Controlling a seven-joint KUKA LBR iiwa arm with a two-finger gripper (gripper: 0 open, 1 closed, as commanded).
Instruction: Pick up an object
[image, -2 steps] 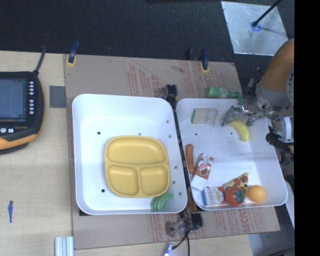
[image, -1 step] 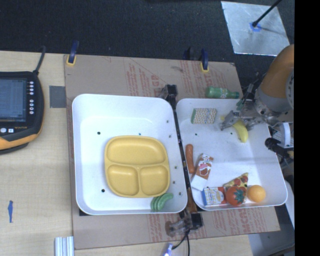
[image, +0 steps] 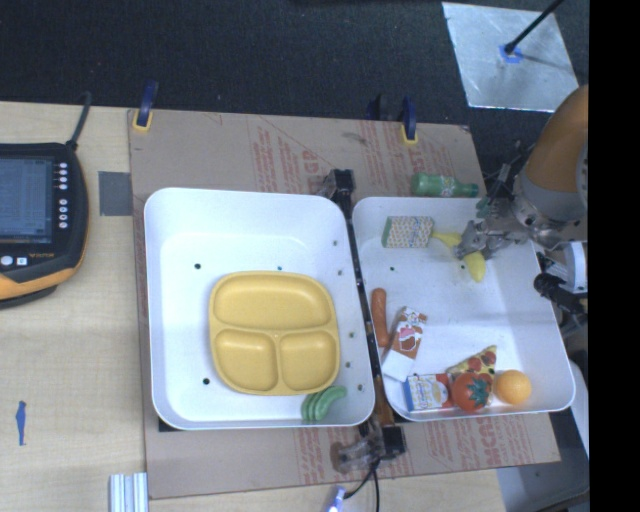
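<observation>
- The desk (image: 90, 400) is light wood, covered in the middle by a brown cardboard sheet (image: 250, 150) that carries two shallow white bins side by side; a black mat lies behind it.
- The fingers (image: 478, 243) are low in the upper right part of the right bin (image: 520, 310), pointing down over a small yellow object (image: 474, 266) that looks like a banana. How far they are open, and whether they hold anything, I cannot tell, because the metal parts are too small and blurred.
- To do the step well, I think the fingers should close across the narrow side of the yellow object and lift straight up, as it lies near the bin's back wall.
- Just beside, on the left, lies a small printed box (image: 408, 231), close enough to be pushed if the fingers slide that way.
- Beyond the back rim a green bottle (image: 440, 185) lies on the cardboard sheet, outside the bin.
- The middle of the right bin is bare, so there is open room to move toward the front.
- Further away are a sausage (image: 380, 315) near the left wall, a red and white packet (image: 408, 335), and at the front a tomato (image: 470, 392), an orange (image: 511, 387) and a small carton (image: 426, 392).
- The left bin (image: 170, 290) holds a yellow divided plate (image: 272, 331) and a green pod (image: 323, 403), well apart from the arm.
</observation>
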